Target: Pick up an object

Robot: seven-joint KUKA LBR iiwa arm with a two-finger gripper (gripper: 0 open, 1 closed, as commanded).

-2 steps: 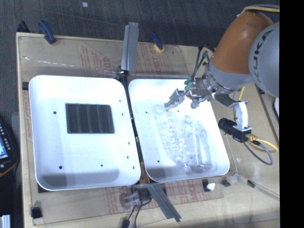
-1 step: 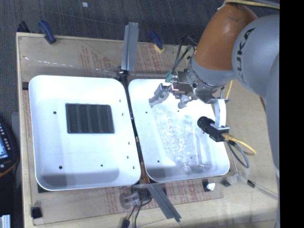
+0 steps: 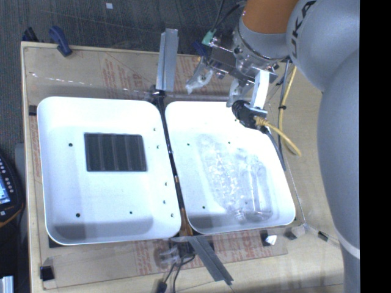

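A dark grey ridged rectangular block [image 3: 115, 152] lies flat in the left bin [image 3: 55, 118]. In the right bin [image 3: 183, 127] a clear plastic bottle [image 3: 255, 191] lies on its side, with crinkled clear plastic [image 3: 217, 166] next to it on its left. My gripper [image 3: 221, 95] hangs over the far rim of the right bin, well above and behind the clear items. Its two fingers [image 3: 197, 82] stand apart, open, and nothing shows between them.
A grey metal bar [image 3: 166, 60] stands upright behind the seam between the bins. A yellow cable [image 3: 282, 136] loops down from the wrist over the right bin's right rim. Blue clamps [image 3: 60, 41] sit at the bench's far left edge.
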